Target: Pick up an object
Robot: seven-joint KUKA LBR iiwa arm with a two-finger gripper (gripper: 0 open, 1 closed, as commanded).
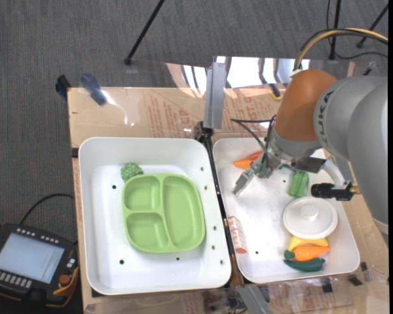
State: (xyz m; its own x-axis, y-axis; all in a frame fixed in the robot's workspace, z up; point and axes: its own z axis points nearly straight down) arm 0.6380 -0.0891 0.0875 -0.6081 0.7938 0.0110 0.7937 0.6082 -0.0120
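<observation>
Arm (360, 120) is showing as fat rounded grey casing, smooth, slightly glossy. Dark "KUKA" lettering is running down the grey shell, partly cut off by the curve. Orange band (304, 106) is sitting above the wrist, domed and shiny. Below it a shorter grey wrist section is narrowing toward the tool. Gripper (243, 183) is looking slim and metallic grey, greenish part at its base. Yellow-and-black cable (337, 34) is arcing over the top.
</observation>
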